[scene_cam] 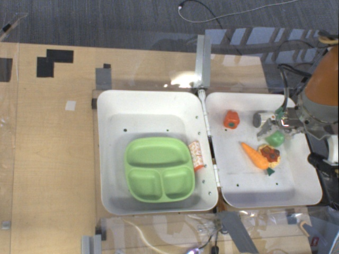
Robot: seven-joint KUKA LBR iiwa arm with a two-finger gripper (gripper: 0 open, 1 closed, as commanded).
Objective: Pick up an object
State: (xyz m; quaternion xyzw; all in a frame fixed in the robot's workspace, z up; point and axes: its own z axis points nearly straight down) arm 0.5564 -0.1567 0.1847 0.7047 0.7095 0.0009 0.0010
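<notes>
The right bin (249, 192) holds an orange-red pepper-like toy (231, 119), an orange carrot (253, 154), a dark red and brown item (269, 153) beside the carrot, and a green round object (275, 138). My gripper (271, 125) hangs over the bin's right part, just above the green object, with its fingers close around the top of it. The grey and orange arm (323, 91) comes in from the right edge. A grey finger tip (258, 119) shows left of the green object.
The left bin (114, 142) carries a green divided plate (159, 168) and a striped orange-white packet (196, 153) at the plate's right edge. A metal post (203, 57) stands behind the divider between the bins. Black cables run along the back right.
</notes>
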